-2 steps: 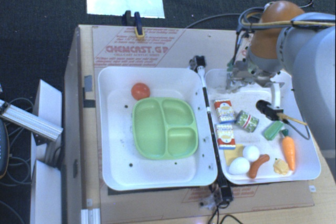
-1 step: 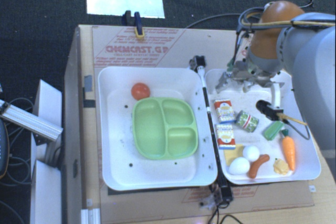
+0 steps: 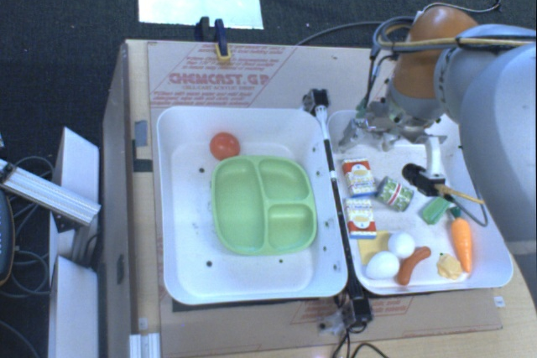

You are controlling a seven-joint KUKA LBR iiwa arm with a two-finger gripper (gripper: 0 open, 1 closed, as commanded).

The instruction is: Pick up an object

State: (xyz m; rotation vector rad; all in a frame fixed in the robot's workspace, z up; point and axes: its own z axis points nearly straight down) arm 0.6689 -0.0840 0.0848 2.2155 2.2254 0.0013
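Right bin (image 3: 495, 264): carrot (image 3: 461, 241) tip toward camera.

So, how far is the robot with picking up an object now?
Done: nothing looks lifted. In hand: the gripper sits low over the far end of the right bin; I see no object between its fingers. Left: grasp and raise one, for example the red box or the can nearby.

One camera sits high above the table (image 3: 252, 67) and looks down on it at a slant. It is far enough back to take in both white bins: the left bin (image 3: 180, 205) and the right bin (image 3: 495, 260), side by side. The arm (image 3: 478, 80) reaches in over the right bin
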